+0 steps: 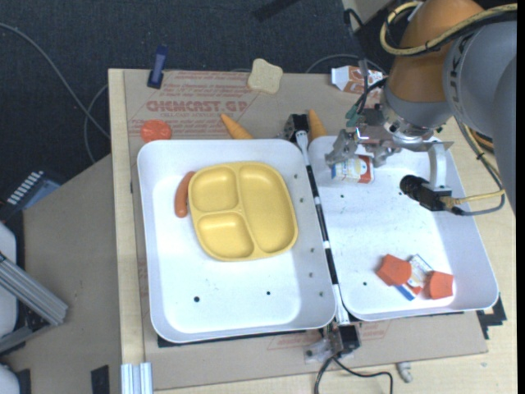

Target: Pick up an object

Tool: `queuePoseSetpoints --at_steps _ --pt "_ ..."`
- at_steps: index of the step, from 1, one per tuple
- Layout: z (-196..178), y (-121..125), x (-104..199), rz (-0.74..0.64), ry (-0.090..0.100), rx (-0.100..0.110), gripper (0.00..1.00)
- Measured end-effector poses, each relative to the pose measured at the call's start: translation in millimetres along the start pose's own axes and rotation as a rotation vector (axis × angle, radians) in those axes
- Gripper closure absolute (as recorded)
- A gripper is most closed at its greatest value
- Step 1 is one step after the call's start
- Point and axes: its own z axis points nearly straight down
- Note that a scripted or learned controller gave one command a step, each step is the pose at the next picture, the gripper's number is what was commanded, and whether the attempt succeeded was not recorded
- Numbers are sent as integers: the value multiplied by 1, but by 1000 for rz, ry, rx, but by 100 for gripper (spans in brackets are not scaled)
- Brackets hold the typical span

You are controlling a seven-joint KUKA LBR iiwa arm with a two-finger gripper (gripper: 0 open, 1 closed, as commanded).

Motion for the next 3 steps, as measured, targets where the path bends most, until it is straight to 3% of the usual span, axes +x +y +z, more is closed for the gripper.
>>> queuePoseSetpoints --at_steps 1,2,3 --pt "-26 -50 36 0 1 5 100" --pt "-52 -50 58 0 0 1 100" --pt "-9 -57 102 0 1 6 100"
